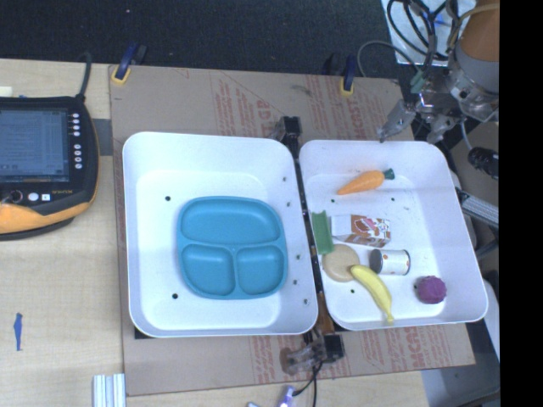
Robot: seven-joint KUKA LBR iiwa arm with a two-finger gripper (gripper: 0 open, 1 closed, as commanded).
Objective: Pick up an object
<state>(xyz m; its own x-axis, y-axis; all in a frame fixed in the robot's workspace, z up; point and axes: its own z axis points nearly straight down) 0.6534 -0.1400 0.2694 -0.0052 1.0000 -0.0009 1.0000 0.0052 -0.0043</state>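
I see the arm (pixel 475 32) cut off at the top right, its upper part out of view. The gripper (pixel 405 119) is small and dark against the cardboard; I cannot tell how its fingers stand. The carton (pixel 366 228) label is too small to read. The tablet (pixel 42 164) runs off the left edge.

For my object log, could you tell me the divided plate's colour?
Light blue; the divided plate shows in the camera view.

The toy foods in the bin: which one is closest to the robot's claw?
The carrot. It lies at the back of the right bin, nearest the gripper; the banana and purple ball lie at the front.
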